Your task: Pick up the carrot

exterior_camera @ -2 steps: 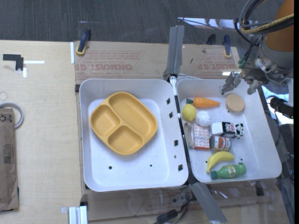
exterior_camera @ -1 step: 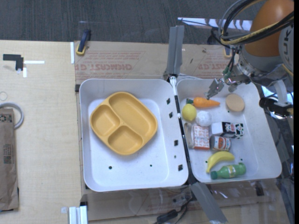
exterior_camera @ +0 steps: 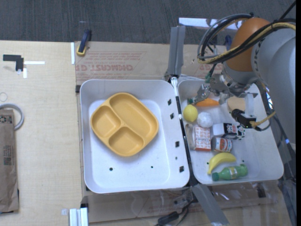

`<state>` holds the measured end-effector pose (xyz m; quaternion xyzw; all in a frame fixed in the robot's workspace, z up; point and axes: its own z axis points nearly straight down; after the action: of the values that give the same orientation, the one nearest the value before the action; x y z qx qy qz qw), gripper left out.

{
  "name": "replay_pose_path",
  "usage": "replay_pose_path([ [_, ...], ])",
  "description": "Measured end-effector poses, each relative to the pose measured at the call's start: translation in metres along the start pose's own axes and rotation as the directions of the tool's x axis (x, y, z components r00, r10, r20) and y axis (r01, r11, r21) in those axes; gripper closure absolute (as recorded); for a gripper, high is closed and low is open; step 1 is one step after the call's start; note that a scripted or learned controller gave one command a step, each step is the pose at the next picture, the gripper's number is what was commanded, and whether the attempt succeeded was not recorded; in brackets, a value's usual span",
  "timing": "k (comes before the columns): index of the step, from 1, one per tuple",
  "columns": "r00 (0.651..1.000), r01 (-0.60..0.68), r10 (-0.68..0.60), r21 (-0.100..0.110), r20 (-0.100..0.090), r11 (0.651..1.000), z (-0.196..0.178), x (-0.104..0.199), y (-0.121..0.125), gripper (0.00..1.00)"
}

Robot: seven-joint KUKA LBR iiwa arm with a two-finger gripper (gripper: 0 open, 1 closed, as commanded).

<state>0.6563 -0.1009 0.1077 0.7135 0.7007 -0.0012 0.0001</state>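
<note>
The carrot [exterior_camera: 208, 103] is a short orange piece lying at the back of the right bin [exterior_camera: 263, 171], between a yellow lemon [exterior_camera: 190, 113] and the arm. My gripper [exterior_camera: 207, 92] hangs just behind and above the carrot, close to it, at the bin's back left corner. The grey wrist and its cables cover the bin floor behind the carrot.
In the right bin lie a white ball [exterior_camera: 205, 120], a red-and-white box [exterior_camera: 202, 138], a small can [exterior_camera: 222, 144], a banana [exterior_camera: 221, 160] and a green bottle [exterior_camera: 229, 173]. The left bin [exterior_camera: 94, 173] holds a yellow divided plate [exterior_camera: 124, 123].
</note>
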Motion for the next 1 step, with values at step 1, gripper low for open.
replay_pose_path([
  [1, 0.998, 0.056, -0.056, 0.001, 0.000, 0.998, -0.0468, -0.0220, 0.0033, 0.00],
])
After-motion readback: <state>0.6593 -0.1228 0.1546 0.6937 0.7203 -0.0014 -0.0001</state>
